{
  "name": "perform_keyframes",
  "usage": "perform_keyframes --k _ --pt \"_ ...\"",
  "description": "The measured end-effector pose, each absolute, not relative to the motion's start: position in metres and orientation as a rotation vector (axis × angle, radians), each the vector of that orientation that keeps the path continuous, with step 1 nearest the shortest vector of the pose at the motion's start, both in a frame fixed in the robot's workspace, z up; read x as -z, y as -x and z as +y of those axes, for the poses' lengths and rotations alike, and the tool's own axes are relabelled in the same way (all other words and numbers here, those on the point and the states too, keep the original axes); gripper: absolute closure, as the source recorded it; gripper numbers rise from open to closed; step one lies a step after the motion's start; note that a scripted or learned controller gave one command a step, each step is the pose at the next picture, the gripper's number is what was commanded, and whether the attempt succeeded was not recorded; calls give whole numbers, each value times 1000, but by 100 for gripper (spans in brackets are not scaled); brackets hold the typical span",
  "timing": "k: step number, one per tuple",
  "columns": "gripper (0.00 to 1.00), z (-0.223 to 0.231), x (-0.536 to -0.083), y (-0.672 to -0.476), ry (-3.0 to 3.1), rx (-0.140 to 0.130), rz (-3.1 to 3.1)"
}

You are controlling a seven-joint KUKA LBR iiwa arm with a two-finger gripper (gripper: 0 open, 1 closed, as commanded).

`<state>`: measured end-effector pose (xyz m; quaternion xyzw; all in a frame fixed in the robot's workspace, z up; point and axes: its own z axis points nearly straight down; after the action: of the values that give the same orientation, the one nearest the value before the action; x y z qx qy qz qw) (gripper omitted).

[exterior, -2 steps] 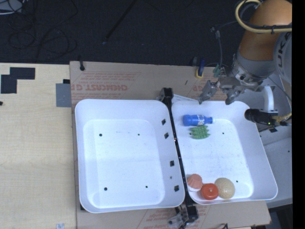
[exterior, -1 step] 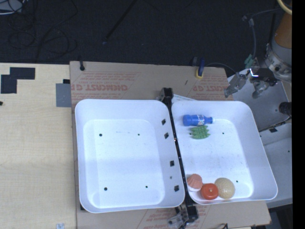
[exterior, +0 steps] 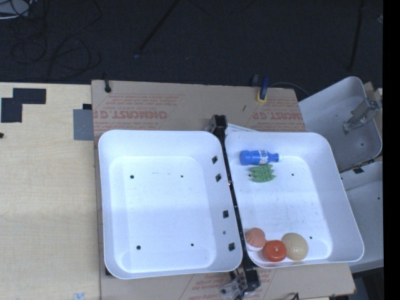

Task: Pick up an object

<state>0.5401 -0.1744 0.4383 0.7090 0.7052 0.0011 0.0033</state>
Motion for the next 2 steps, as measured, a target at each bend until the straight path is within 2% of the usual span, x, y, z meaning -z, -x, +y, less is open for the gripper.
perform_keyframes --k 1,2 --pt "0 -213 -470 -494 -2224 1 2216" --pt "0 -214 -524 -475 -2217 -2 2220"
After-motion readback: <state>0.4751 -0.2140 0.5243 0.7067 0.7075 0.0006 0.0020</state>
